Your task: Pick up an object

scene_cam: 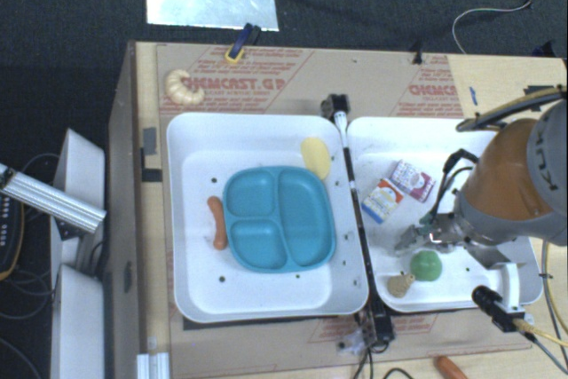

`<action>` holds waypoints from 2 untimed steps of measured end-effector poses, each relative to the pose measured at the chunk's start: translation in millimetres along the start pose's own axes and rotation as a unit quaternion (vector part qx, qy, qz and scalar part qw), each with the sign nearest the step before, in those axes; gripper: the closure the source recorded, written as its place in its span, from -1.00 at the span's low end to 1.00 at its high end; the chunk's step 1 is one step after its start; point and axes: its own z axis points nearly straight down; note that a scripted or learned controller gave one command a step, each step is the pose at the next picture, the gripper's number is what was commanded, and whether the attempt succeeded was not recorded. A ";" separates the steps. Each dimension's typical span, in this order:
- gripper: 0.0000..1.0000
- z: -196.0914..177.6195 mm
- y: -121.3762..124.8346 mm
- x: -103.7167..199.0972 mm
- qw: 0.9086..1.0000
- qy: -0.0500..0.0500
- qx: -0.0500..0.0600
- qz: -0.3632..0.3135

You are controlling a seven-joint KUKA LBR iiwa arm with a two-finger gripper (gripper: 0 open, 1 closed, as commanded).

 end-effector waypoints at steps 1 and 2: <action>-1.00 -0.6 133.0 -42.6 1.000 -0.001 -0.001 -0.001; 1.00 -11.4 133.8 -42.7 1.000 -0.001 -0.002 -0.003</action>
